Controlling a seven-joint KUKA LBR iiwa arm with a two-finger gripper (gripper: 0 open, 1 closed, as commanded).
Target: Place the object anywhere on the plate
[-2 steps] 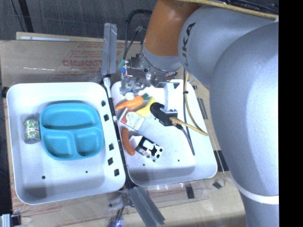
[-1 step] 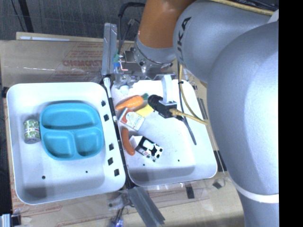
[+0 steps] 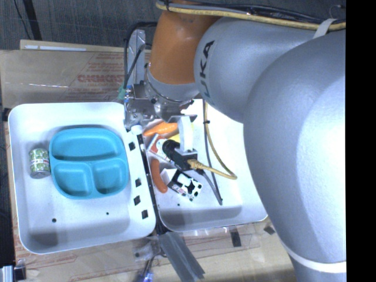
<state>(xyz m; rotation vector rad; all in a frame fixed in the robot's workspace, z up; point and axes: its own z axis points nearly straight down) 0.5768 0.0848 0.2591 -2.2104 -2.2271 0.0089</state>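
Note:
A blue divided plate (image 3: 88, 160) lies in the left bin (image 3: 35, 228), with nothing on it. My gripper (image 3: 136, 121) hangs low over the wall between the two bins, at the plate's upper right corner. An orange carrot-shaped piece (image 3: 160, 128) lies just right of the gripper in the right bin (image 3: 235, 210). Whether it touches the gripper is hidden by the wrist. Below it, an orange-red sausage shape (image 3: 157, 176) lies along the right bin's left wall.
A small greenish can (image 3: 39, 162) lies on its side just left of the plate. A black-and-white patterned item (image 3: 188, 187) sits in the right bin beside the sausage shape. The big grey arm covers the right bin's far and right parts.

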